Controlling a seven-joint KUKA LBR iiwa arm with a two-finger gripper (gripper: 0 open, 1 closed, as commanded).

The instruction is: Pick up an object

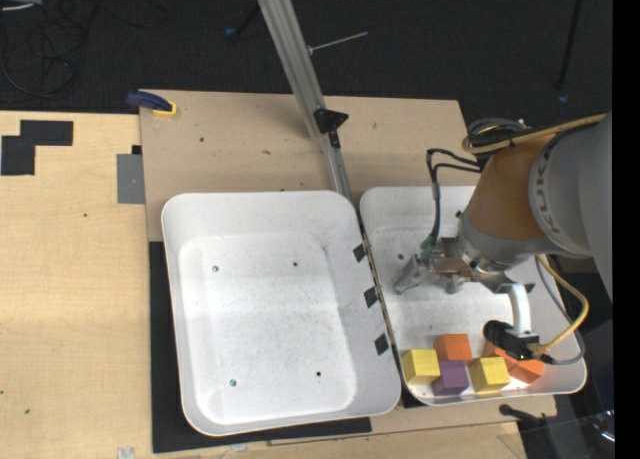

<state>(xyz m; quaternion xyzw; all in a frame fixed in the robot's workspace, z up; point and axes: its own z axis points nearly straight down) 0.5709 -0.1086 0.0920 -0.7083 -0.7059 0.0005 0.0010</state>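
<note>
Blocks crowd the near corner of the right bin: a yellow block, purple block, second yellow block and orange block. We see our tool farther back in that bin, above bare floor, nothing between its fingers; whether they are spread we cannot tell. We judge the blocks lie nearward from it.

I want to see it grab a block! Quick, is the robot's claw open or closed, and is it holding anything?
Gripper: open, holding nothing, over bare floor of the right bin; the blocks lie apart from it.
</note>
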